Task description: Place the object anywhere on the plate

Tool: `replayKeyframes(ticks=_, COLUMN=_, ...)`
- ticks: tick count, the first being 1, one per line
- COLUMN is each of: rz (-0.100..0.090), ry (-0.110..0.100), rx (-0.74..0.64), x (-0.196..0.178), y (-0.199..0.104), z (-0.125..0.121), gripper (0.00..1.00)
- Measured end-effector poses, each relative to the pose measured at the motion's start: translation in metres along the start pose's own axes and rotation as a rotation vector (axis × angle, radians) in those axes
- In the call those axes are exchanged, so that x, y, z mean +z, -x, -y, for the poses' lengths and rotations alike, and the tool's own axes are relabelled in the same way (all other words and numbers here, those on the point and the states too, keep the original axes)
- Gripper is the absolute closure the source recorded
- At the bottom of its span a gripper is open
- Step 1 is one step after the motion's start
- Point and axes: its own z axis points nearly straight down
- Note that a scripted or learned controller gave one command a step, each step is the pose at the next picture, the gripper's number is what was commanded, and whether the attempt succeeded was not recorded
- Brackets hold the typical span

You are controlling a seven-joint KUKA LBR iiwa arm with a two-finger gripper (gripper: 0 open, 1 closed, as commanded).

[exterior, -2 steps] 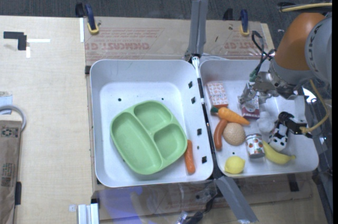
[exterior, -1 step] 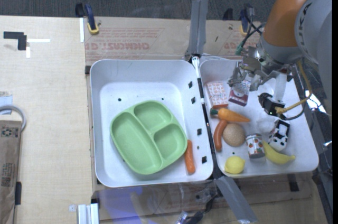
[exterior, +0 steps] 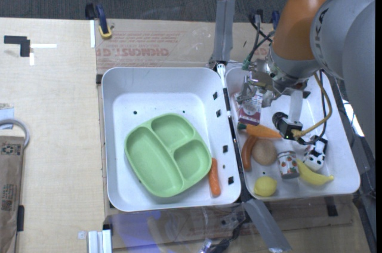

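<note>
Clutter rings your gripper [exterior: 258, 96] over a packet [exterior: 249, 110] at the right bin's [exterior: 349, 147] 11 o'clock: two carrots [exterior: 263, 132], one potato [exterior: 264, 152], lemon [exterior: 265, 186], can [exterior: 288, 165] and banana [exterior: 314, 175] toward 6. You cannot tell whether it is parted or closed. One plate [exterior: 167, 153] sits mid left bin [exterior: 113, 126], a third carrot at its 4 o'clock.

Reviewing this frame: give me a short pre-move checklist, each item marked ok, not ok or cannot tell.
1. Green plate lies flat in the left bin, its compartments bare: ok.
2. Anything on the plate yet: not ok; the carrot lies beside it on the bin floor, at its right rim.
3. Hand is low over the right bin, near a small packet: ok.
4. Hand actually holds something: cannot tell; the wrist hides the contact.
5. Right bin is crowded with banana, lemon and potato, but they sit clear of the hand: ok.
</note>
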Motion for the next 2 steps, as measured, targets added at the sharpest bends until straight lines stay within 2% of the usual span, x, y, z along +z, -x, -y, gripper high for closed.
replayKeyframes(ticks=1, rz=0.001, ry=0.001, rx=-0.252, x=0.000, y=-0.096, z=0.073, gripper=1.00)
replayKeyframes(ticks=2, rz=0.002, ry=-0.001, rx=-0.356, x=0.034, y=-0.149, z=0.098, gripper=1.00)
